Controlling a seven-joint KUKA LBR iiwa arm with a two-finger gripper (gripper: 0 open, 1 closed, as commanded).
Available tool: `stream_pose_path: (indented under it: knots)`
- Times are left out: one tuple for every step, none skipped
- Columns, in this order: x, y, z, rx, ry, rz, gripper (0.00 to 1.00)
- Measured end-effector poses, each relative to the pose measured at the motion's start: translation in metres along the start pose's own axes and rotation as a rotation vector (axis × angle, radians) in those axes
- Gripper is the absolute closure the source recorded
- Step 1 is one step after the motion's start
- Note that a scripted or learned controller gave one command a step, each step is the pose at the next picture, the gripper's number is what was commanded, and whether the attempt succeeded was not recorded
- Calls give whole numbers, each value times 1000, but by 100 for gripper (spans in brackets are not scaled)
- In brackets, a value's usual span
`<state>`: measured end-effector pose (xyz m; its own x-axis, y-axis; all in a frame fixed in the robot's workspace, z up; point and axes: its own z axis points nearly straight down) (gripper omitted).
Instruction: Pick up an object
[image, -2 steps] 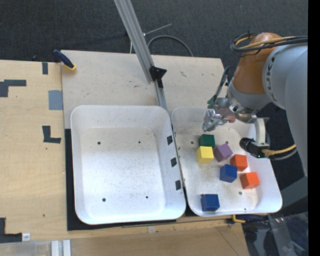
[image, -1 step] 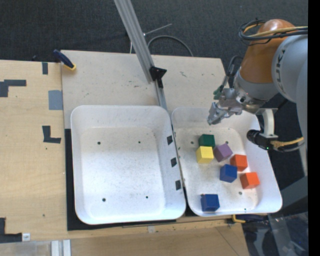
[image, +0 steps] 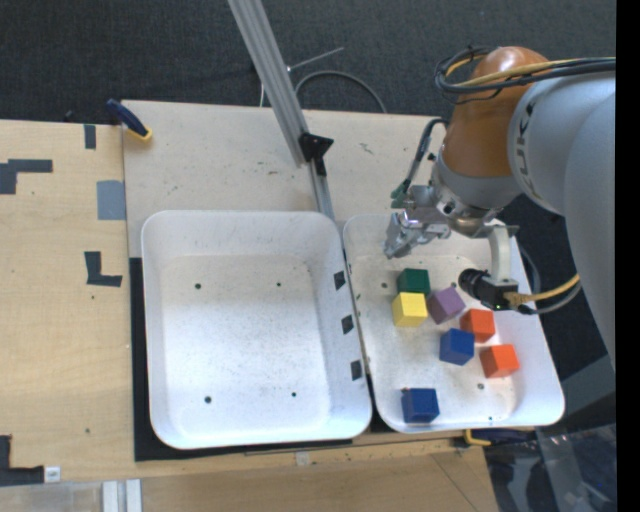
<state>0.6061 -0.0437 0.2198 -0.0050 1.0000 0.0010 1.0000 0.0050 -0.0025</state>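
The right bin holds several small blocks: a green one, a yellow one, a purple one, two orange ones and two blue ones. My gripper hangs over the bin's far left corner, just above and behind the green block. I see nothing held between its fingers, and their spacing is too unclear to read.
The left bin lies beside the right one. A slanted metal pole crosses behind the bins. A black cable loops on the bench at the back. A blue and yellow clamp sits far left.
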Motion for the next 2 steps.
stream_pose_path:
  knots:
    - [48, -17, 8, 1, 0, -1, 100]
    - [98, -31, -6, -1, 1, -2, 100]
